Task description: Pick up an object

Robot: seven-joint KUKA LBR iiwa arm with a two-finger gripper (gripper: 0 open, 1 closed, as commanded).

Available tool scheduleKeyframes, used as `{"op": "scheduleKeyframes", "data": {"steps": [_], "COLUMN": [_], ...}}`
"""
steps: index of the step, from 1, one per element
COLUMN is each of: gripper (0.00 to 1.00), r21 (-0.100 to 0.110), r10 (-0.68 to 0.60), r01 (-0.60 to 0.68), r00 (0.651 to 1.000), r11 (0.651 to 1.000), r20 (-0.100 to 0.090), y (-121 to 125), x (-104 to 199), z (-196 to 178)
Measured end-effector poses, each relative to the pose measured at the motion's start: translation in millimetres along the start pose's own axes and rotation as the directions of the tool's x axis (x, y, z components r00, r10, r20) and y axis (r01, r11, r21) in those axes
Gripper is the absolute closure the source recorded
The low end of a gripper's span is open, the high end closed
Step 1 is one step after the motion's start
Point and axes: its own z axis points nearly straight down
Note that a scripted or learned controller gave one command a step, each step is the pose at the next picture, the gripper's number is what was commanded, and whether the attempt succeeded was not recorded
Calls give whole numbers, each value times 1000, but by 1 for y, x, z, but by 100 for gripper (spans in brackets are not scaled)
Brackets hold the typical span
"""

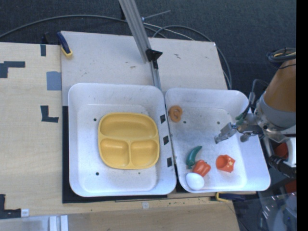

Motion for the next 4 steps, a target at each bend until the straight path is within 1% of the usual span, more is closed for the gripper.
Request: {"op": "scheduleKeyframes", "data": {"steps": [1,2,3,4], "gripper": [0,0,0,0], "r21": [0,6,7,-9], "r10": [1,1,1,1], "r01": [-1,-1,-1,-1], "r00": [1000,1000,1000,1000], "r11": [1000,1000,1000,1000], "r20": [0,-1,-2,4], "y": [0,0,-8,-5], "x": [0,2,12,12], "z": [0,64,117,124]}}
